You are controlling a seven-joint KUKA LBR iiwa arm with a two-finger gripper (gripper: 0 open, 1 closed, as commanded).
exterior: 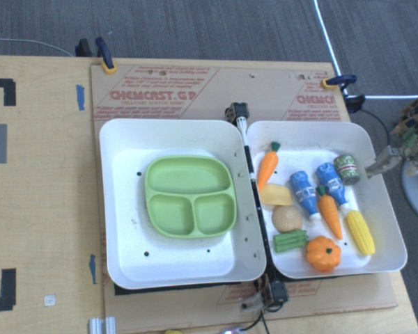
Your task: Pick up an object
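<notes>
My hand [380, 163] is at the right side of the right bin [383, 256], just over its rim. I cannot tell if it is open or closed, and I see nothing in it. It is close to a small green can [346, 168], but I cannot tell if it touches it.

All the toys to pick from lie in the right bin. Next to the can are two blue bottles [305, 193], side by side. A carrot [267, 167] lies by the left wall. A second carrot [330, 216] lies between a bottle and the corn [360, 232]. Near the front are an orange pumpkin [324, 253] and a green bean [290, 241]. A brown potato [287, 218] and a yellow piece [276, 195] sit just behind the bean.

The left bin [118, 186] holds a green plate [190, 195] with three parts.
</notes>
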